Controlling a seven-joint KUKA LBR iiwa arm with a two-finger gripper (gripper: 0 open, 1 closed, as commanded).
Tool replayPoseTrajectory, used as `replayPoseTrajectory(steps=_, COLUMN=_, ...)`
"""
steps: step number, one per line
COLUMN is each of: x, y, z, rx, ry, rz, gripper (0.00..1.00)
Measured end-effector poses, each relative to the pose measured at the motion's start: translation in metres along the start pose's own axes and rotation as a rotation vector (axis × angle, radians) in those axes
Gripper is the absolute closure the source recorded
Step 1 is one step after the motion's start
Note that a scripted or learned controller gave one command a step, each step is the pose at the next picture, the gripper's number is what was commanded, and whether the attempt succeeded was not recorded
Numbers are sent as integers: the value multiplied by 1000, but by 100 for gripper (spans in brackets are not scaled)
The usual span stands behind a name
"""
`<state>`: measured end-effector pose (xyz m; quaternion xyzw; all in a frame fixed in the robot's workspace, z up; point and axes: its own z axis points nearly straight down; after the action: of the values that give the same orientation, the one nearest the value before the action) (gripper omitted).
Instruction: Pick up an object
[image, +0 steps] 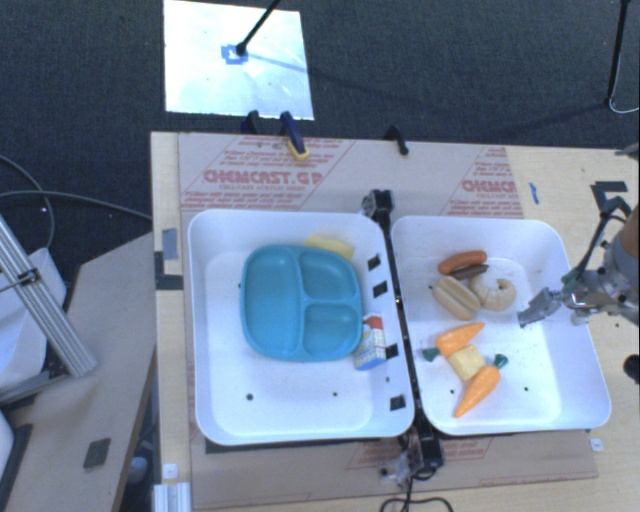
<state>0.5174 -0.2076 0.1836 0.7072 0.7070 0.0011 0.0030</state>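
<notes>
The gripper (545, 305) hangs over the right bin (570, 400) near its right rim; I cannot tell its state. Just left of it lie a pastry (495, 292), bun (455, 297) and sausage (462, 263); two carrots (478, 388) sit lower left, bare floor below.

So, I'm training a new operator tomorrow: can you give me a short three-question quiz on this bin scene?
1. True or false: the blue tray lies in the right bin.
2. Which bin holds the two carrots?
A. left
B. right
3. Fill in: the gripper is over the ___ bin, and there is nothing between its fingers.

Key: 1 false, the tray is in the left bin; 2 B; 3 right.
</notes>
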Motion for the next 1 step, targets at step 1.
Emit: replayPoseTrajectory(steps=1, x=0, y=-23, z=-54, rx=-1, ry=0, rz=1, gripper=0)
